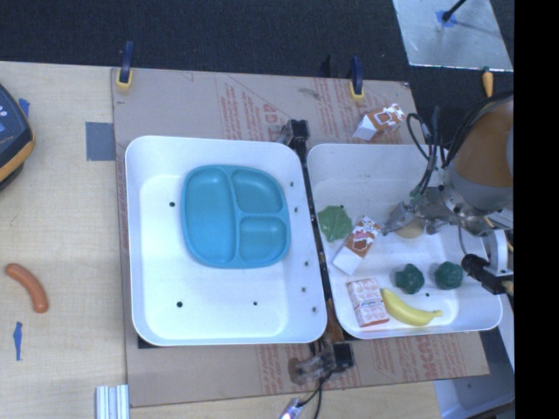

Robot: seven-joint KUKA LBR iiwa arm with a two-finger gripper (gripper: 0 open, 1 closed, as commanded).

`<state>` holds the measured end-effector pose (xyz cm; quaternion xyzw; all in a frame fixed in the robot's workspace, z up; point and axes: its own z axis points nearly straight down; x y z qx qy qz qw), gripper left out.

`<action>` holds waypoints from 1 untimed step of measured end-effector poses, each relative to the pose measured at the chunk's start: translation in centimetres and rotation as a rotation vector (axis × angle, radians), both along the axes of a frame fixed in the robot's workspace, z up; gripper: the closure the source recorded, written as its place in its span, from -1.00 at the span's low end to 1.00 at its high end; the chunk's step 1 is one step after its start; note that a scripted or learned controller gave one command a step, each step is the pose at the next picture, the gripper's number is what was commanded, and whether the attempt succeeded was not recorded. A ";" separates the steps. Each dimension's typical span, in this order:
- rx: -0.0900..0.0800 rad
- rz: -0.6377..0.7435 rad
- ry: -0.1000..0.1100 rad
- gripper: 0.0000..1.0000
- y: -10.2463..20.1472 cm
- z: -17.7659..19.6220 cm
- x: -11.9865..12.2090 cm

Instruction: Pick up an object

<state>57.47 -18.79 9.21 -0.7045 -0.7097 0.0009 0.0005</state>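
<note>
Over the right bin (349, 160), seen from the camera above the worktop (61, 234), the arm reaches in from the right, its gripper (409, 221) low among the clutter; whether it is open or closed I cannot tell, and nothing can be seen held by it.

Taking the banana (409, 310) at the bin's near edge as the landmark: a red-and-white packet (366, 302) lies just left of it, touching or nearly so; two dark green lumps (409, 278) and (449, 275) sit just above it; a small carton (359, 241) lies up and to the left, with a leafy green piece (334, 223) beyond that. A tan object (410, 229) sits right at the gripper, the likeliest target.

Far left of the banana, the other bin holds a blue divided plate (236, 216).

Likely risks: the things lie close together, so a closing gripper could nudge the carton or the lumps aside, or pinch two at once. The tan object looks small and rounded, so it could squirt out.
</note>
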 end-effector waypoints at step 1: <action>0.000 -0.004 0.003 -1.00 -2.5 -0.1 -8.1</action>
